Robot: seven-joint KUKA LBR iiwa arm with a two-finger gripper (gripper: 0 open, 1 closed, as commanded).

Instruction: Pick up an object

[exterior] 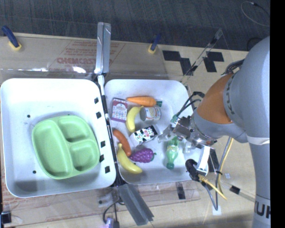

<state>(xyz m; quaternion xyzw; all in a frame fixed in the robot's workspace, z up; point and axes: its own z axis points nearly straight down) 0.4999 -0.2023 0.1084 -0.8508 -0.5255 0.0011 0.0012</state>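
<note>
Green bottle point(171, 154) in right bin point(178, 87), end effector point(175, 136) above; grip state unclear.

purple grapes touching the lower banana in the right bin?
Touching. The camera view shows the purple grapes lying against the lower banana, with no white bin floor between them.

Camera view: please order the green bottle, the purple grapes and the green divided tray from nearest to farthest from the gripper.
1. Green bottle, in the right bin, just under the gripper.
2. Purple grapes, farther left in that bin.
3. Green divided tray, in the left bin.
</note>
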